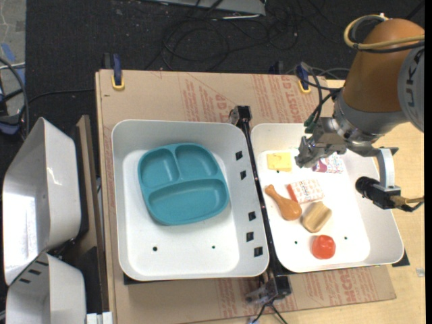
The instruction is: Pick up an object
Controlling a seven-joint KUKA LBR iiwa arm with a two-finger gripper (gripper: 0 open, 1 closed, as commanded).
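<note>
Objects for picking lie in the right bin (pixel 378 238), loosely clustered around its centre. Yellow block (pixel 278 161) sits toward 11 o'clock of the bin floor. White-and-pink packet (pixel 330 164) lies at about 1 o'clock, directly under the gripper (pixel 312 152) and partly hidden by it. Red-and-white carton (pixel 308 191) rests near the centre, with a thin orange piece (pixel 291 192) along its 9 o'clock edge. Drumstick-shaped brown item (pixel 283 203) lies tilted just at 8 o'clock of the carton, and a tan bread-roll shape (pixel 316 217) sits just at 3 o'clock of the drumstick's thick end, close to touching. Red tomato-like item (pixel 323 246) is at 6 o'clock of the roll, apart from it.

Gripper hangs low over the 12 o'clock part of the right bin, between yellow block and packet. Dark fingers blend with the wrist hardware, so I cannot tell how far apart they stand; nothing is visibly between them. Arm (pixel 381 66) enters from 3 o'clock, its orange band prominent near the frame's 2 o'clock corner.

Left bin (pixel 128 201) holds a teal divided plate (pixel 182 183), three compartments, lying flat and slightly rotated. Both bins sit side by side on the cardboard-covered counter (pixel 196 93). White tubs (pixel 37 187) stand off the counter at 9 o'clock.
</note>
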